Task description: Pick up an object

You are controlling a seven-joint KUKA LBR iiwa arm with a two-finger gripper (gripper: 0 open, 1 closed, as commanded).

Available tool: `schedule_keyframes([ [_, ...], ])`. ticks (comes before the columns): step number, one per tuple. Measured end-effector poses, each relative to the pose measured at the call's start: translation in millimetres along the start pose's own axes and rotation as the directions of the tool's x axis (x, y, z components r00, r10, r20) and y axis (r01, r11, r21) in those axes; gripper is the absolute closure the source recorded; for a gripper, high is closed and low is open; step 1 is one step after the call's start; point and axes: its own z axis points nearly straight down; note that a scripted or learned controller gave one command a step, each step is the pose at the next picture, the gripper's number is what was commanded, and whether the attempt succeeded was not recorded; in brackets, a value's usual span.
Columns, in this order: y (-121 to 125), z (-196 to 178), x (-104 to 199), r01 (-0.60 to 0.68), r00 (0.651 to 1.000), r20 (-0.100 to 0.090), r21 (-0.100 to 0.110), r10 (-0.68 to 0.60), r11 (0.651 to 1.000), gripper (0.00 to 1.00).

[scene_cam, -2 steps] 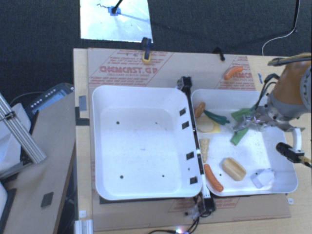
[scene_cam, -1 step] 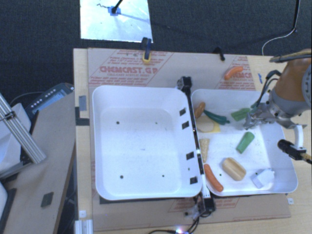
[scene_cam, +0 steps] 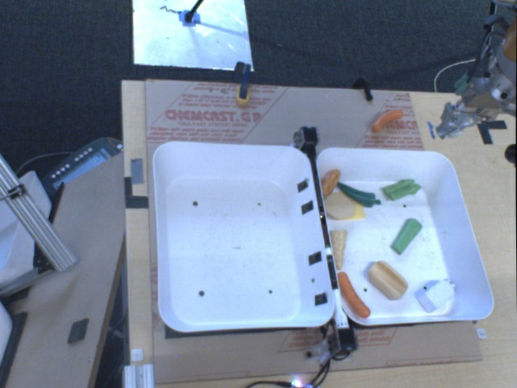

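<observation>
End effector [scene_cam: 454, 124], grip state unclear, hovers beyond the right shallow white plastic bin [scene_cam: 464, 208], so a descent likely misses everything inside.

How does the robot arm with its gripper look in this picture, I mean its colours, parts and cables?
At the view's upper right edge, the gripper is a small, pale grey metal part with a touch of teal. Above it the arm is grey with an orange patch at the edge. A thin white cable loops beside it.
</observation>
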Motion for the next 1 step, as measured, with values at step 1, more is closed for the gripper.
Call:
schedule_keyframes([
  [1, -9.0, -145.4, -1.5, -0.002, 1.0, -0.001, 0.006, 0.002, 1.0, 1.0],
])
